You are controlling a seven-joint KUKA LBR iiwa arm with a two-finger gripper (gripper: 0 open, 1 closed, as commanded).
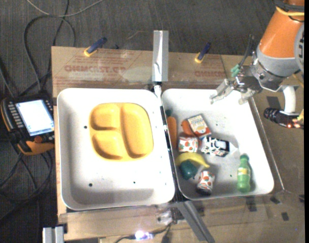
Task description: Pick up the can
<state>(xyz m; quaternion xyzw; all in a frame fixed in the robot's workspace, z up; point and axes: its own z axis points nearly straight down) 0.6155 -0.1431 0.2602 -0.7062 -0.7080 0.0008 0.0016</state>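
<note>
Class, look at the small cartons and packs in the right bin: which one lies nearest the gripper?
The orange carton, highest in the right bin, lies nearest the gripper. The red-and-white carton and the black-and-white pack lie below it, farther away.

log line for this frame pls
phase: pre-grasp | gripper: open, above right bin rear edge | can: lying at bin front, untouched | holding: nothing

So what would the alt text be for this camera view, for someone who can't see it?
A grey and orange robot arm's gripper, fingers spread, hovers over the top edge of the right bin, which holds a small can, cartons, a banana and a green bottle. The left bin holds a yellow divided tray.
</note>
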